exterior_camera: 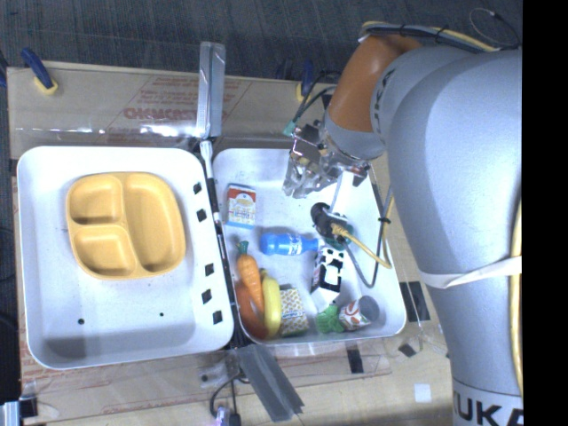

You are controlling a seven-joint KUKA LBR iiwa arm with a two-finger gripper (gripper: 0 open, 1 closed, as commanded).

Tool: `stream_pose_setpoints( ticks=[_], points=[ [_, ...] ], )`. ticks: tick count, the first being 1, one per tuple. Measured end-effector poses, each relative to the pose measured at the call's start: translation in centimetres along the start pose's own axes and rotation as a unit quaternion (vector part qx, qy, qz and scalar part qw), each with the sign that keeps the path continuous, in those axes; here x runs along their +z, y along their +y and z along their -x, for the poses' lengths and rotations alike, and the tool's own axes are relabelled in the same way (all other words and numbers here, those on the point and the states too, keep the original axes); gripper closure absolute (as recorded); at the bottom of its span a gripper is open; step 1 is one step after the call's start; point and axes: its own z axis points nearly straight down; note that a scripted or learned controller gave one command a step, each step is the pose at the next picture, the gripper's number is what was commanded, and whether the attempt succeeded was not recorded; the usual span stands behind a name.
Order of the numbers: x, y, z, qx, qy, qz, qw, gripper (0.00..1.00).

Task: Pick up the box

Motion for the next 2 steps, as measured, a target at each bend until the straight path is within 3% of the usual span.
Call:
stream_pose_setpoints(
  ticks=[1,2],
  points=[
    [-0.6,-0.3,1.5,-0.053,0.000,-0.002,0.9986,1.00],
    [6.8,3.3,7.9,0.089,0.000,-0.001,0.9960,1.00]
  ],
)
